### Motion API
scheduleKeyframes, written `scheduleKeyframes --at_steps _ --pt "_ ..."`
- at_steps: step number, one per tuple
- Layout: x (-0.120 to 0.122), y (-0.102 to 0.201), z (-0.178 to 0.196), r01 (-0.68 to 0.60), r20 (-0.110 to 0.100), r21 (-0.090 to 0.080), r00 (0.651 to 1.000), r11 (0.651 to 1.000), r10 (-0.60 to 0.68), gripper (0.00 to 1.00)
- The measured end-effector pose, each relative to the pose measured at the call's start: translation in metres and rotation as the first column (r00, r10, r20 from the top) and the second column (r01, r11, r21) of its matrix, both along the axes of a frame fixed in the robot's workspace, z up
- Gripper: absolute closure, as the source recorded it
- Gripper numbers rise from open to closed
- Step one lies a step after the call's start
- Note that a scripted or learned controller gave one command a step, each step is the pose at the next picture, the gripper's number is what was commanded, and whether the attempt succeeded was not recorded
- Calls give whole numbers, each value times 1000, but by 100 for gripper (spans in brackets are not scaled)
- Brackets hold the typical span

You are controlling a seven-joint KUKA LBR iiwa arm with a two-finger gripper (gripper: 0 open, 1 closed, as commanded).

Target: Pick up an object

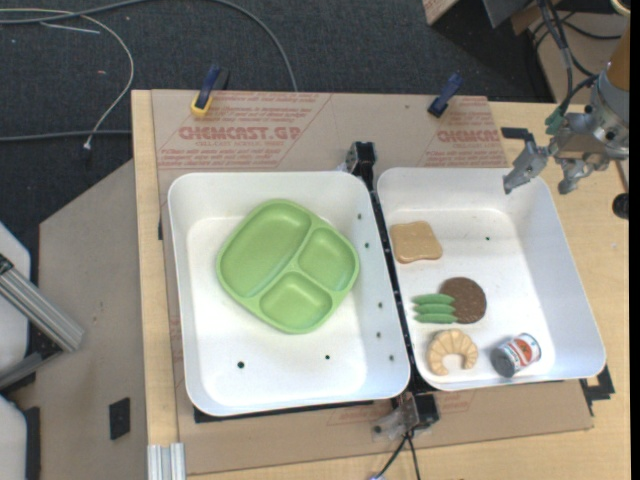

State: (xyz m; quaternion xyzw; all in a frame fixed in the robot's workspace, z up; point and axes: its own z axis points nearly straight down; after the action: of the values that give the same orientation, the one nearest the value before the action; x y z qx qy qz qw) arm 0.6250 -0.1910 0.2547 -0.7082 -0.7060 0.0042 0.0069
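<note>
The right bin (560, 258) holds a slice of toast (415, 241), a brown round patty (465, 299), green pea pods (433, 308), a croissant (452, 349) and a small red-and-white can (515, 355) lying on its side. My gripper (547, 173) hangs over the far right corner of this bin, well away from all the items. Its two fingers are spread apart with nothing between them.
The left bin (200, 348) holds a green divided plate (288, 265). A black clamp (361, 156) sits between the bins at the back. Blue and yellow clips (208, 88) pin the cardboard underlay. Cables run across the dark floor behind.
</note>
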Motion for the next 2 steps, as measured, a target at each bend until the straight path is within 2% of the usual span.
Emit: scheduleKeyframes --at_steps 1,2 --pt "2 1 9 -3 14 -3 1000 1000 3 0" --pt "-7 5 -39 -3 9 -1 1000 1000 3 0"
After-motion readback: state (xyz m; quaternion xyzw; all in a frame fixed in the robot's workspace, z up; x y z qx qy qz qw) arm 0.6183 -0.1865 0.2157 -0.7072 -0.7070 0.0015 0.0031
